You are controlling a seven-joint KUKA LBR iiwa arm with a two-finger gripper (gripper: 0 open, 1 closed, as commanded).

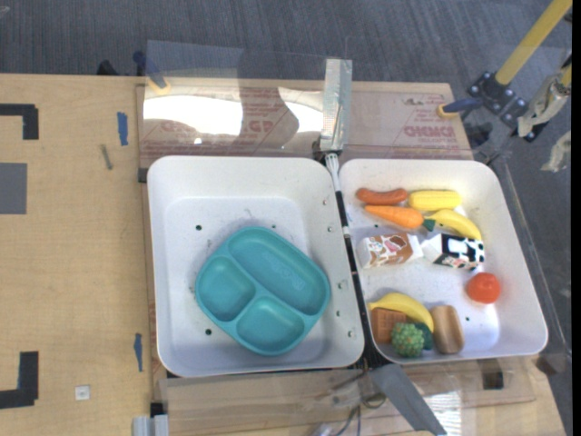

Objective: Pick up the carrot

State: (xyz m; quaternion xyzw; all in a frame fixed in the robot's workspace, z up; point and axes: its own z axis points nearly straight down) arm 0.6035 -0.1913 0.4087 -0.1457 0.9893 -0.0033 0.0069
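The carrot [396,215] lies in the right bin [520,271], toward its far left corner, with its length running roughly along the far rim. A reddish sausage [382,195] lies just beside it on the far side, and a yellow corn cob [435,200] and a banana [453,224] crowd its right end, touching or nearly so. Nearer the middle of that bin sit a small printed packet [388,250] and a black-and-white cow toy [460,252]; a tomato [484,287] rests toward the right wall, and along the near edge are a second banana [405,308], a broccoli floret [408,340] and a bread roll [446,328]. The left bin [172,207] carries a teal divided plate [262,289]. Nothing grips the carrot, so by the look of it the pick has not begun: the approach, the closing on the carrot and the lift all remain. Whether the claw is open or closed cannot be told from this view. The tight neighbours suggest a grasp across the carrot's middle risks catching the sausage too.
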